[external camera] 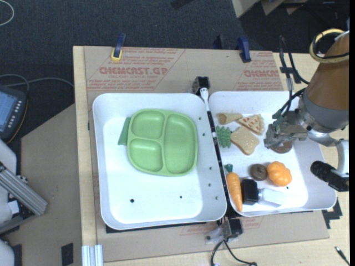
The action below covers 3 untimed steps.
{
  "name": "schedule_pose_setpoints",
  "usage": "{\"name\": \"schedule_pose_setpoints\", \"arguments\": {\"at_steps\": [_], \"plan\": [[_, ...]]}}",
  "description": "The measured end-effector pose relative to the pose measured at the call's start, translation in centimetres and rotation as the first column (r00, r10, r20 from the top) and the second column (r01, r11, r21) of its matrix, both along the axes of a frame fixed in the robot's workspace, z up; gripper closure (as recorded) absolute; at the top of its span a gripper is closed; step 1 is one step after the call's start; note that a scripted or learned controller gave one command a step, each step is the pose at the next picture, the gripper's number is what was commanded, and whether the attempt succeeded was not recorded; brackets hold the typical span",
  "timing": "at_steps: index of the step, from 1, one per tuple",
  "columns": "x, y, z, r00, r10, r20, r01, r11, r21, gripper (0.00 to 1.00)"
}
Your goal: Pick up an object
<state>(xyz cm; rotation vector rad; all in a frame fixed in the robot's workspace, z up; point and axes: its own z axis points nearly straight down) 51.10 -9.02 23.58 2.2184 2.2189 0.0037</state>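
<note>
The right bin [310, 201] holds several toy foods. A pizza slice [252, 123] and a tan piece [227, 118] lie at the back, with a slice of bread [245, 141] and a green broccoli [223, 136] just in front. Nearer the front are a carrot [234, 190], a brown round piece [258, 172], an orange [279, 173] and a black-and-white object [258, 194]. My gripper [280, 139] hangs low over the bin's middle right, just right of the bread and behind the orange. A small dark brown thing [282, 147] shows right under it.
In the left bin [108, 165] lies a green divided plate [162, 142]. A black clip [201, 85] sits at the back where the bins meet. Blue [243, 49] and yellow [117, 50] clamps hold the board's far edge.
</note>
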Motion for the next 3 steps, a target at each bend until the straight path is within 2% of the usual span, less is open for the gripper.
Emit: {"name": "schedule_pose_setpoints", "arguments": {"at_steps": [1,2,3], "plan": [[-0.1,0.7,-0.3,1.000,0.001,-0.005,-0.001,1.000,0.002,1.00],[0.2,-0.7,-0.5,1.000,-0.002,-0.003,0.002,1.000,0.000,1.00],[-0.1,0.9,-1.8,1.000,0.001,-0.008,-0.001,1.000,0.003,1.00]]}}
